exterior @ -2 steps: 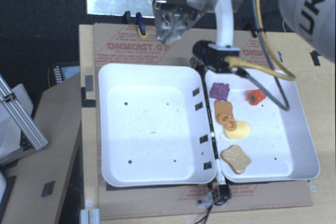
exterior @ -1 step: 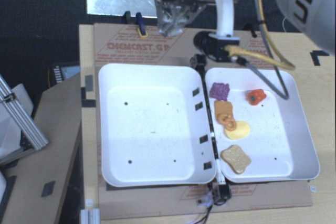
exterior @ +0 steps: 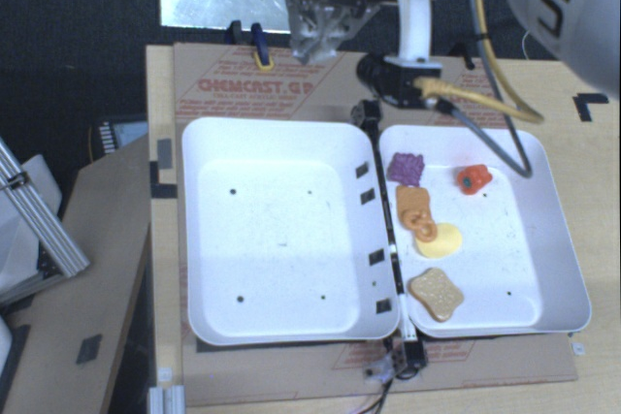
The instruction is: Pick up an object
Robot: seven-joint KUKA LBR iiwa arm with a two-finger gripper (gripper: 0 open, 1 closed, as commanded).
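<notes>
A: Five small pieces in the right bin [exterior: 543,238], all in its left half or upper middle. Purple piece [exterior: 406,169] at about eleven o'clock of the bin's centre, red piece [exterior: 473,178] at one o'clock and well apart from the others.

B: And the rest?

A: Orange pretzel-like piece [exterior: 415,211] just below the purple one, touching or overlapping the yellow disc [exterior: 440,240] at its five o'clock. Toast-shaped piece [exterior: 436,294] lower down, near six o'clock, alone.

B: Gripper?

A: Gripper [exterior: 315,48] high at twelve o'clock, beyond the far rim of the left bin [exterior: 267,228], over the cardboard [exterior: 243,84]. Nothing between the fingers; whether wide or narrow, cannot tell from this slant.

B: Step in hand, then?

A: Probably the approach, not yet begun. No piece lifted. Next move, as a guess: swing toward four o'clock, over the right bin, then straight down on one piece.

B: Easiest target?

A: Likely the red piece or the toast: free on all sides. Pretzel and disc crowded together, close to the divider [exterior: 383,218]; risk of nudging a neighbour. Yellow cable [exterior: 485,102] and grey hose [exterior: 505,145] draped over the bin's upper rim, near the red piece.
</notes>
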